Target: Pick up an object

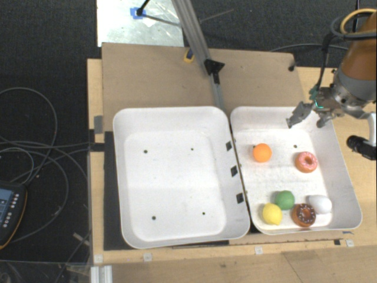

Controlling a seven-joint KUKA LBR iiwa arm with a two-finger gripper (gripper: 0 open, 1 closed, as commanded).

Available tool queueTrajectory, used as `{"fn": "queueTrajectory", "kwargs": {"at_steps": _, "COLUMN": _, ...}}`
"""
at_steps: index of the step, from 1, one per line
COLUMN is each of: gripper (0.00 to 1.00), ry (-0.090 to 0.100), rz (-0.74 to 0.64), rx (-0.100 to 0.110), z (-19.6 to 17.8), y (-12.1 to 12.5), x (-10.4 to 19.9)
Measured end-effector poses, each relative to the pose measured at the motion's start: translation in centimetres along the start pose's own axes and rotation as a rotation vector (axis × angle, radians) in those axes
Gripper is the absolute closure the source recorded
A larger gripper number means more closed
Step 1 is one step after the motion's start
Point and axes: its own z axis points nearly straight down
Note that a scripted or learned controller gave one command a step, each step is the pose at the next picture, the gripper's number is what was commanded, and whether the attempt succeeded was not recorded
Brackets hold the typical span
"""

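In the camera view, the gripper (310, 117) hung over the back edge of the right bin (344, 175). Its two fingers (294, 118) were spread apart, and nothing was between them. It held no toy.

All the toys lay in the right bin. An orange ball (262, 152) sat near the middle. A pink donut (306, 161) lay to its right, closest to the gripper but not under it. At the front, four toys were bunched up: a yellow lemon (272, 213), a green ball (284, 199), a chocolate donut (304, 215) and a white egg (320, 204). The lemon and the green ball touched, and the egg sat right beside the chocolate donut. The left bin (174, 175) was next door.

Things could still go wrong. The round toys would likely roll away if a finger bumped them. In the front bunch, the fingers might hit two toys at once and push them apart. The donuts lay flat, so the fingers could slide over the top and close on air.
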Motion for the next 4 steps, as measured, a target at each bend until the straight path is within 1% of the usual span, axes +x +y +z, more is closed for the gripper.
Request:
{"fn": "queueTrajectory", "kwargs": {"at_steps": 1, "gripper": 0.00, "ry": 0.000, "rz": -0.001, "rx": 0.000, "z": 0.0, "y": 0.0, "x": 0.0}}
{"fn": "queueTrajectory", "kwargs": {"at_steps": 2, "gripper": 0.00, "ry": 0.001, "rz": 0.003, "rx": 0.005, "z": 6.2, "y": -0.3, "x": 0.3}}
{"fn": "queueTrajectory", "kwargs": {"at_steps": 3, "gripper": 0.00, "ry": 0.000, "rz": 0.005, "rx": 0.005, "z": 11.8, "y": 0.4, "x": -0.3}}
{"fn": "queueTrajectory", "kwargs": {"at_steps": 4, "gripper": 0.00, "ry": -0.001, "rz": 0.004, "rx": 0.001, "z": 12.9, "y": 0.4, "x": -0.3}}
